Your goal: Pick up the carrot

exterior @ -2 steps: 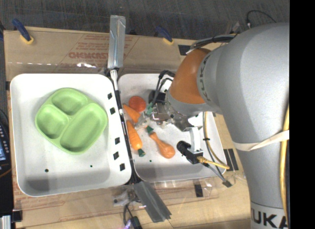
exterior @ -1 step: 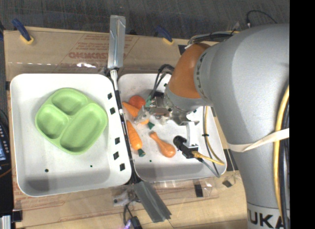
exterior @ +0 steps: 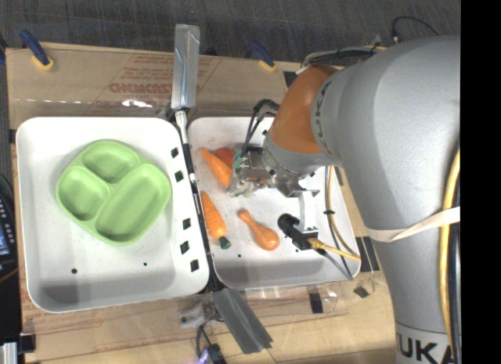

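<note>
Carrot [exterior: 213, 215] lies in the right bin [exterior: 258, 276], along its left wall beside the divider, green stub end toward us, untouched. We see a second carrot-like piece [exterior: 217, 167] farther back in the same bin, its far end close under the claw [exterior: 244, 176], with something red [exterior: 226, 155] just behind it. An orange drumstick-shaped toy [exterior: 261, 232] rests near the bin's middle, just right of the near carrot.

We judge the carrot to be a light, stiff plastic toy, smooth and likely to slip. The thick middle of the shaft, taken across its width, looks the surest hold. The wall close on its left leaves little room for a finger on that side.

The claw hangs low over the back of the right bin. We cannot tell how far it is open, nor whether it has hold of anything. The grey arm [exterior: 391, 135] with its orange band [exterior: 301, 116] fills the right side.

In the left bin [exterior: 39, 276] sits a green three-part plate [exterior: 113, 190].

Beyond the bins, the cardboard [exterior: 133, 73] covering the surface bears red printing we cannot make out. On the arm's base, nearest us at lower right, part of the KUKA lettering [exterior: 427, 347] reads clearly.
</note>
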{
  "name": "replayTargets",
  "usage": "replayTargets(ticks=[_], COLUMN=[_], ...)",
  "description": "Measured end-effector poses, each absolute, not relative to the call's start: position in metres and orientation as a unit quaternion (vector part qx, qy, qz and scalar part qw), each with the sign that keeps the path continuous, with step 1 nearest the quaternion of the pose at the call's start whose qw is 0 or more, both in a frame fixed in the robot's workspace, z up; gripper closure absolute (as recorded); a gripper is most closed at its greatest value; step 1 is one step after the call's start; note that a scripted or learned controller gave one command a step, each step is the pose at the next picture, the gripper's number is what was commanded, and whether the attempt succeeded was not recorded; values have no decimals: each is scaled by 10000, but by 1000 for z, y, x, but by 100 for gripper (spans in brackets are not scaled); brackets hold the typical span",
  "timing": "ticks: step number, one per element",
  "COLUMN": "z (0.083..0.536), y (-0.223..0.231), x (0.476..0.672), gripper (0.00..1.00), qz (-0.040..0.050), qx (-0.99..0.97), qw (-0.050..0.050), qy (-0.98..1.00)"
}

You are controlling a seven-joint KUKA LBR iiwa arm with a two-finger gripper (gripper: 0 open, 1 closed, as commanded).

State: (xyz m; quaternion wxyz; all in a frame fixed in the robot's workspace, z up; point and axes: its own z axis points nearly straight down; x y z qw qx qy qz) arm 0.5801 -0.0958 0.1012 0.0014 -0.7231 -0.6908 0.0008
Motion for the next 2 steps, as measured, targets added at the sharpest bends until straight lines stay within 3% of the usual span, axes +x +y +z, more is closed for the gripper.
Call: replayTargets(ticks=[1, 2], z=[192, 192], y=[-69, -69], x=[574, 574], gripper=[100, 0], qz=[2, 6], qx=[-6660, -6661], qw=[8, 13], qy=[-7459, -7459])
